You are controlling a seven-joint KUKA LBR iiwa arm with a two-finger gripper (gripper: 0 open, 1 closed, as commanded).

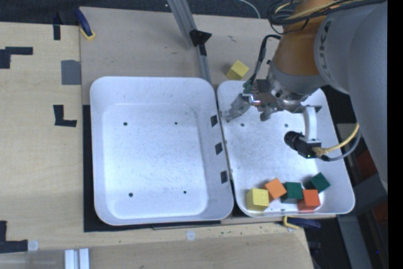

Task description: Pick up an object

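Note:
Several small blocks lie along the near edge of the right bin [267, 151]: a yellow block [257, 198], an orange block [275, 188], a green block [293, 191], a red block [310, 199] and a dark green block [319, 183]. My gripper [250, 111] hangs over the far left part of that bin, well away from the blocks. It is open, and its fingers [235, 111] are spread with nothing between them.
Another yellow block [238, 69] sits on the bench just behind the right bin. The left bin [151, 148] lies beside it. A grey metal pole [179, 3] slants down to the bins' far edge. A black cable connector [301, 143] hangs below the wrist.

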